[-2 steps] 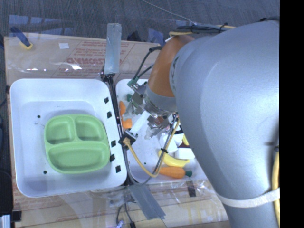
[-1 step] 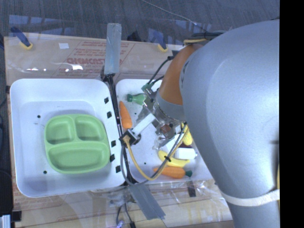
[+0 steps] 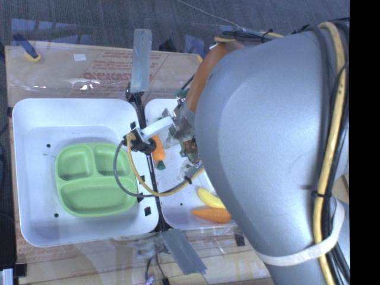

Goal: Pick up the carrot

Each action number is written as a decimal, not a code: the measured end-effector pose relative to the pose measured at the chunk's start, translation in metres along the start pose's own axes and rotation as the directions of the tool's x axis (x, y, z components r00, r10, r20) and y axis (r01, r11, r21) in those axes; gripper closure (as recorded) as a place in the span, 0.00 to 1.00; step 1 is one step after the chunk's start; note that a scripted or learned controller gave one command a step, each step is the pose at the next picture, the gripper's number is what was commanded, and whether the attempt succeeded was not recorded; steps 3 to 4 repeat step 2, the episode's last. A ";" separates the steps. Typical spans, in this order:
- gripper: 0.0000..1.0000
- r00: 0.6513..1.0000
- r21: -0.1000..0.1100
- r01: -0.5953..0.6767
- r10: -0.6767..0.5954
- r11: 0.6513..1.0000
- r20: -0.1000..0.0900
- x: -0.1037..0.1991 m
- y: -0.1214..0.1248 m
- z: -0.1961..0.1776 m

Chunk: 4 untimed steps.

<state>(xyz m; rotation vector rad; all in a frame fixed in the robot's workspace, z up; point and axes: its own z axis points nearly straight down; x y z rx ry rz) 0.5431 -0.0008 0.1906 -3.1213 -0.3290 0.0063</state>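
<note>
At frame centre the gripper [image 3: 180,138] hangs over the right bin [image 3: 177,202], just beside a small orange carrot [image 3: 158,149]; open or closed, I cannot tell.

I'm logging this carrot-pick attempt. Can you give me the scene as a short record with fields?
left bin: holds a green divided plate
right bin: largely covered by the arm
small orange piece: by the right bin's left wall, possibly the carrot
long orange piece: near edge of right bin, beside a yellow piece
hand: over the right bin, grip unclear
</note>
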 end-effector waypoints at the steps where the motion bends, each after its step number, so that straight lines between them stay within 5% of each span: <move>1: 0.00 0.999 0.001 0.039 -0.039 0.999 0.002 -0.025 -0.001 0.000; 4: 0.00 0.999 0.001 0.040 -0.040 0.999 0.003 -0.025 -0.001 0.001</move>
